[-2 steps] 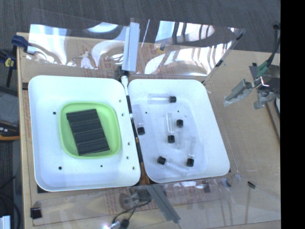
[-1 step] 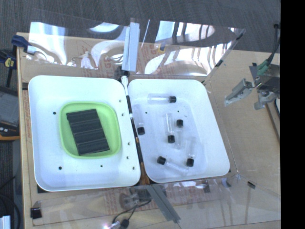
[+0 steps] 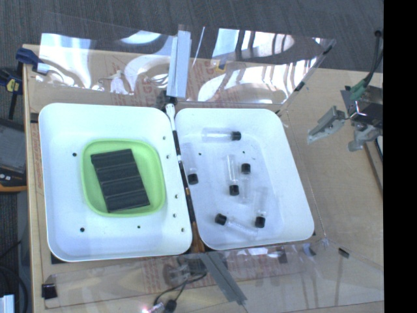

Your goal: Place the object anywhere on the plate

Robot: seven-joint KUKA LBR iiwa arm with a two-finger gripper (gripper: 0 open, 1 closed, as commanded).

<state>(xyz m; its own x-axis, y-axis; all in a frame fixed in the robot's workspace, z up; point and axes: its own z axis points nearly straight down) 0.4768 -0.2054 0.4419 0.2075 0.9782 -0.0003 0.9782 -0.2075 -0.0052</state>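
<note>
A lime-green plate (image 3: 155, 169) sits in the middle of the left white bin (image 3: 58, 175). A dark grey ridged block (image 3: 120, 180) lies flat on the plate, turned slightly off the plate's axis and covering most of its floor. In the right white bin (image 3: 290, 194) lie several small clear vials with black caps, among them one near the back (image 3: 221, 135), one in the middle (image 3: 232, 171) and one at the front (image 3: 236, 224).
A clear plastic screen (image 3: 260, 64) stands behind the bins. A grey metal bracket (image 3: 329, 124) juts out over the bench to the right of the right bin. Cables and dark gear lie off the bench's left edge (image 3: 10, 149).
</note>
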